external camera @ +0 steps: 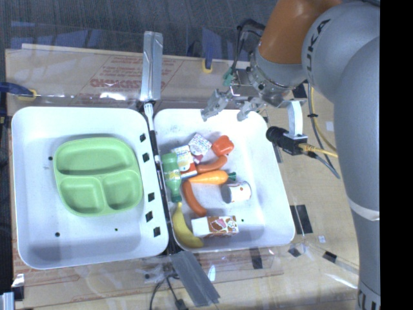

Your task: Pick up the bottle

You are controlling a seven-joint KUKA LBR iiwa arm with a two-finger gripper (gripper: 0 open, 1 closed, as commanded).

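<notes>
Bottle (171, 170), green with a label, is lying along the left wall of the right bin (274, 199), touching the orange carrot (208, 178). Banana (184, 230) and a small carton (215, 225) are sitting nearer the front; a green divided tray (98, 175) is resting in the left bin (29, 192). Gripper (228, 110) is hovering over the right bin's far rim, fingers spread apart and gripping nothing, well clear of the bottle.

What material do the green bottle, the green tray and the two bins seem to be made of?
The green bottle looks like glossy, translucent plastic: light glints on its side, and a paper-like label wraps it. The green tray seems to be matte molded plastic, judging by its even color and rounded compartments. The bins look like smooth white plastic with a soft sheen, though coated metal is possible.
</notes>
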